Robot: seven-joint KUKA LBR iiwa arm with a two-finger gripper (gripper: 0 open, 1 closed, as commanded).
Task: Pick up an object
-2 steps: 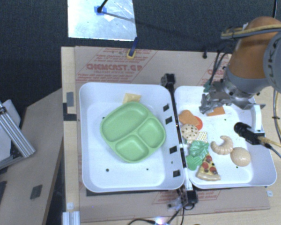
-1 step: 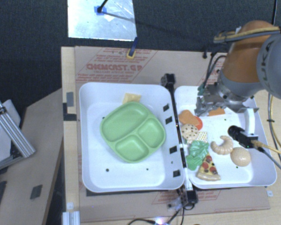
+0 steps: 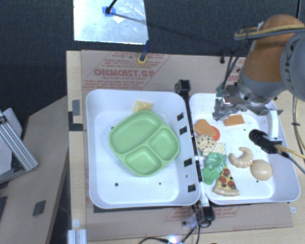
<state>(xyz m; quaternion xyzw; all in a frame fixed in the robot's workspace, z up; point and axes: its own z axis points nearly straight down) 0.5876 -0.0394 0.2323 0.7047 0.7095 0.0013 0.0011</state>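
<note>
The tool (image 3: 224, 107) was seen low over the right bin (image 3: 287, 187), just left of an orange slab (image 3: 234, 120); its grip state could not be told. Toy foods were scattered below the slab.

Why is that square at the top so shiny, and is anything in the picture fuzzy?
In the camera view, the silvery sheet bounces the light, so it glares pale; the white bins look bright too; the gripper and the toy foods look a little soft.

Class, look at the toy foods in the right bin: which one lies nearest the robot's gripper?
The flat orange rectangular piece at the bin's far side, just beside the gripper. The pizza slice, croissant and cookie all lie closer to the camera.
</note>
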